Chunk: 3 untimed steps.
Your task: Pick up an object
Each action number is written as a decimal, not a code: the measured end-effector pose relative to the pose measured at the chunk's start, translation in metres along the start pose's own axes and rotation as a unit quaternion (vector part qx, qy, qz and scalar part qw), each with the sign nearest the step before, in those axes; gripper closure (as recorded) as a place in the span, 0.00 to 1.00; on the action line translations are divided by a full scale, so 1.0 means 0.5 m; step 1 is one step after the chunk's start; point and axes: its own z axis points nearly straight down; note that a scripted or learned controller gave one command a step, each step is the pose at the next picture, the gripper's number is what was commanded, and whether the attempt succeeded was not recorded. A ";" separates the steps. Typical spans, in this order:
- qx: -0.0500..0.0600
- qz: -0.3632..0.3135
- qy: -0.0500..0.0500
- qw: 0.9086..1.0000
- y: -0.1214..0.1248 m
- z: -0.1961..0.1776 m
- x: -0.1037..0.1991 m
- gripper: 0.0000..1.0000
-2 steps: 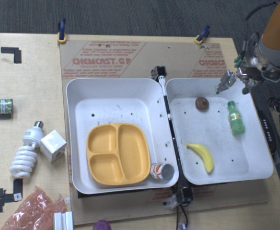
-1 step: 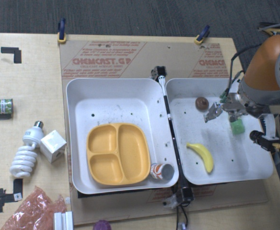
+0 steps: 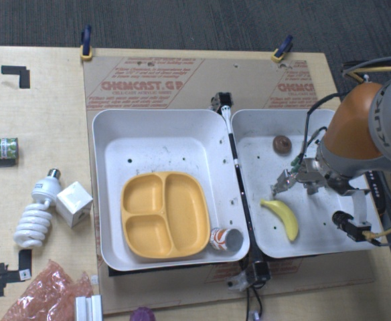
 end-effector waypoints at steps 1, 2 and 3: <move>0.000 0.000 0.000 1.000 -0.120 0.000 0.059 0.00; -0.001 0.001 0.000 1.000 -0.117 -0.019 0.058 1.00; 0.000 -0.002 0.000 1.000 0.015 -0.200 0.137 1.00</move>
